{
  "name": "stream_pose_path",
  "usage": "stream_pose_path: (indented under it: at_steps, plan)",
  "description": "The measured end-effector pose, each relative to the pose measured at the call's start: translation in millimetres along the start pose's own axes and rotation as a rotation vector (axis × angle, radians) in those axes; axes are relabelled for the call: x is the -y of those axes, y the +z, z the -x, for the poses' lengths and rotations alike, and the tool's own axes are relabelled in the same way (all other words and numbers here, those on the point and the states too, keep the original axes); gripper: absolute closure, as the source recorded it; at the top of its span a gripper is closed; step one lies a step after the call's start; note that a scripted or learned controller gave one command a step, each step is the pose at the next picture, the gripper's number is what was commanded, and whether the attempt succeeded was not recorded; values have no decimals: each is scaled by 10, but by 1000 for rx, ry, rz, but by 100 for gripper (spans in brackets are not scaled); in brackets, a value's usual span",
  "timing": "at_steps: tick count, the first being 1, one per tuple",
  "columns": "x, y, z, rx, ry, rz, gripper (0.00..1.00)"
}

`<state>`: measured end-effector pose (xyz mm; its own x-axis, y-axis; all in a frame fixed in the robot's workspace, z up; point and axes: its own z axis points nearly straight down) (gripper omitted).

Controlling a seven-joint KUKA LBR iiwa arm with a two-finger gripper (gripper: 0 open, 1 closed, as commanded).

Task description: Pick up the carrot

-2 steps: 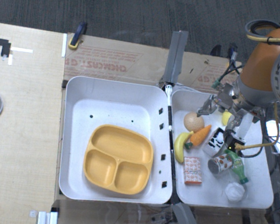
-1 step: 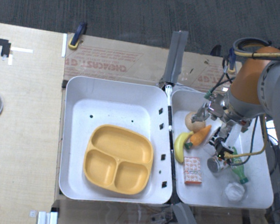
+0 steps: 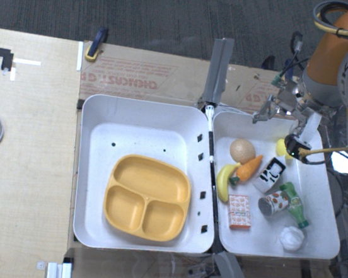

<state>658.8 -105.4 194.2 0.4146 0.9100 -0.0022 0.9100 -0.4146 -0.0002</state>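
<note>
The carrot [image 3: 250, 168] is orange with a green stub at its lower left end. It lies tilted in the right bin [image 3: 330, 206], between a tan ball [image 3: 242, 150] and a banana [image 3: 223, 182]. My gripper [image 3: 283, 120] hangs above the back edge of the right bin, up and to the right of the carrot and well apart from it. Its fingers stand open with nothing between them.
The right bin also holds a black-and-white card [image 3: 272, 172], a yellow item [image 3: 282, 147], a can [image 3: 273, 205], a green bottle [image 3: 296, 206], a red-and-white box [image 3: 239, 212] and a white wad [image 3: 290, 238]. A yellow divided plate [image 3: 147, 197] lies in the left bin [image 3: 95, 156].
</note>
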Motion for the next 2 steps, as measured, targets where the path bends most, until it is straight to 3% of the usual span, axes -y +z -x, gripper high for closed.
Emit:
stream_pose_path:
  at_steps: [1, 2]
  plan:
    - [305, 847, 39, -1, -149, 1, 0]
    - [301, 756, 50, -1, -147, 1, 100]
